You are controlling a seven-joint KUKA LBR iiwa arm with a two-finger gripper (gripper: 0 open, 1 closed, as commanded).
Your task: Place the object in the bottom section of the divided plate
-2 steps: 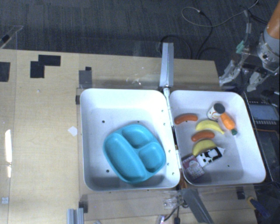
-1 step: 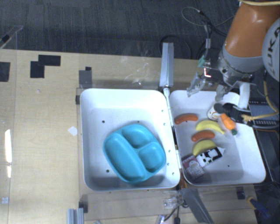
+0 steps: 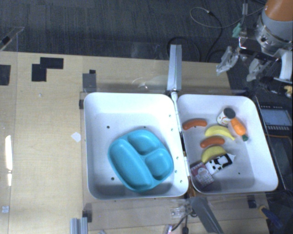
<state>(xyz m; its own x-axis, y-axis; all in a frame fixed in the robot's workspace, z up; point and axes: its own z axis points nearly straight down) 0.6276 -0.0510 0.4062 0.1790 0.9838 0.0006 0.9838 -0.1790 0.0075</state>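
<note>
My gripper (image 3: 242, 61) hangs beyond the far edge of the right bin (image 3: 256, 180), off its far right corner, over the dark floor; its 2 fingers (image 3: 226, 59) stand spread apart with nothing between them; the orange band (image 3: 279, 9) of my arm sits at the top right corner of the view.

The blue divided plate (image 3: 139, 159) lies in the left bin (image 3: 98, 137), toward its near edge and right of its middle; it has 3 sections, and it sits turned at a slant.

In the right bin, a sausage (image 3: 194, 123) lies near the left wall; a banana (image 3: 219, 132) lies just right of it; a carrot (image 3: 238, 127) and a small round can (image 3: 225, 116) sit toward the far right corner; a second sausage (image 3: 212, 141) and a second banana (image 3: 213, 153) lie nearer the middle; a black-and-white packet (image 3: 221, 162) and a dark pouch (image 3: 201, 173) sit toward the near left corner.
</note>
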